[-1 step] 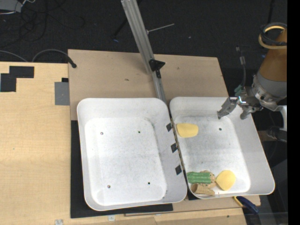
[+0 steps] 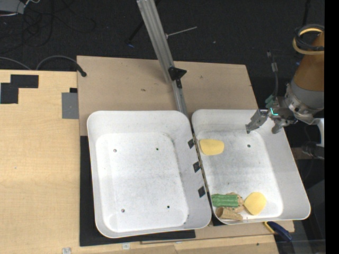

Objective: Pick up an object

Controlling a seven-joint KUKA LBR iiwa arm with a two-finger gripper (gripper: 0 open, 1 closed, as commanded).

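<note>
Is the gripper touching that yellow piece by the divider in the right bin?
Apart. The camera view shows the gripper at the right bin's far rim, with bare white floor between it and the yellow piece.

orange band w/ grey wrist point(image 2: 304, 97), teal light, thin grey fingers point(image 2: 256, 121)

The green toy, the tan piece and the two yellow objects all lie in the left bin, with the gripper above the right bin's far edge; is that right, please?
Not quite: the camera view shows the green toy, tan piece and both yellow objects in the right bin, not the left. The gripper is indeed above that bin's far edge.
</note>
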